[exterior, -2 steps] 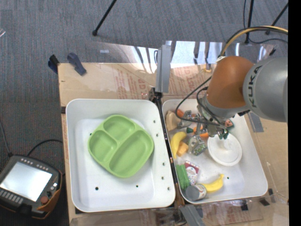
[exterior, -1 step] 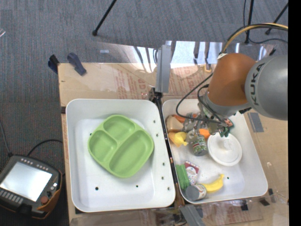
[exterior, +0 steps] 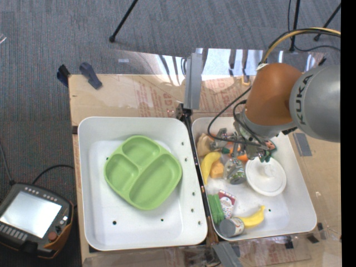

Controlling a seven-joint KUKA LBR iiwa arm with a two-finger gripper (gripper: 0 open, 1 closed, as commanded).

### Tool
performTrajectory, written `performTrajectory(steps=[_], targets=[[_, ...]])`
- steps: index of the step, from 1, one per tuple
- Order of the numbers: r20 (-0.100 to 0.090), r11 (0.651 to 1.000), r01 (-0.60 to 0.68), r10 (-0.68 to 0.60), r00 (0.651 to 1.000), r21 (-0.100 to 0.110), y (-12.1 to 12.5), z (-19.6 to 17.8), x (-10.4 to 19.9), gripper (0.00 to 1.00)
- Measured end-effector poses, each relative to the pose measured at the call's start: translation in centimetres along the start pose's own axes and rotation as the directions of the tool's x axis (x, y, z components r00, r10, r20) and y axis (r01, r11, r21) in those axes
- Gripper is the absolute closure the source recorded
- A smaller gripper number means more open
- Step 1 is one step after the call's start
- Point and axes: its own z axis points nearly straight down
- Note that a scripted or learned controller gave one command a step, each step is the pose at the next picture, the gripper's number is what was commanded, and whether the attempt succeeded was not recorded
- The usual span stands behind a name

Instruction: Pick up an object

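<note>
Arm reaching in from right; gripper [exterior: 243,149] lowered.

The counter [exterior: 128,96] carries two shallow white bins side by side. The left bin [exterior: 89,149] holds one green divided plate [exterior: 143,172], lying flat near its centre. The right bin [exterior: 300,204] holds a cluster of small objects: a white round dish [exterior: 266,176] toward its right side, a yellow banana [exterior: 209,164] against its left wall, a second, smaller banana [exterior: 255,217] near its front edge, a small can [exterior: 231,226] just beside that banana, and a red and white packet [exterior: 226,202]. The grey arm [exterior: 320,102], with its orange band [exterior: 270,93], reaches in from the right. The hand [exterior: 243,149] is low over the back of the right bin, among the objects there. A teach pendant [exterior: 33,216] lies on the floor to the left of the counter.
</note>
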Motion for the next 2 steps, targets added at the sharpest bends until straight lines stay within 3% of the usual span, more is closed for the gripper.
performTrajectory(steps=[1,2], targets=[[-0.001,1.000,-0.031,0.031,1.000,-0.001,-2.0,0.9,3.3,0.00],[-0.002,1.000,-0.014,0.014,1.000,0.000,1.0,1.0,1.6,0.00]])
